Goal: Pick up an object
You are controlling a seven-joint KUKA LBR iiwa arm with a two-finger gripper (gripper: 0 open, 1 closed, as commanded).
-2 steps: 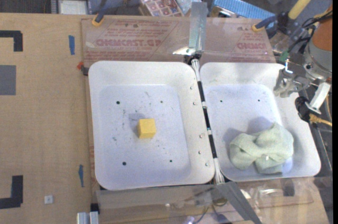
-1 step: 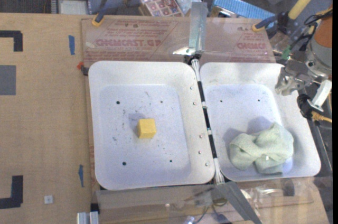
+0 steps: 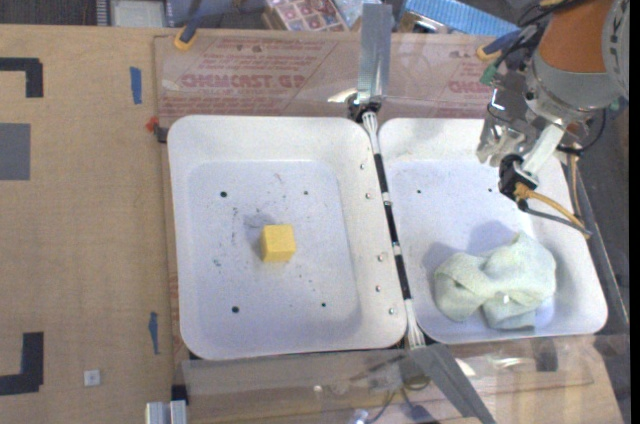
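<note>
A small yellow cube [image 3: 279, 243] lies near the middle of the left bin [image 3: 200, 172]. A crumpled pale green cloth [image 3: 497, 281] sits in the near part of the right bin [image 3: 440, 174]. My gripper [image 3: 492, 146] hangs over the far right part of the right bin, well above and behind the cloth, with nothing seen in it. The grey arm with its orange band reaches in from the upper right.
A metal divider [image 3: 376, 62] rises at the far side between the two bins. A clear plastic sheet with red lettering [image 3: 260, 77] lies behind the bins. Boxes and cables crowd the far edge of the bench.
</note>
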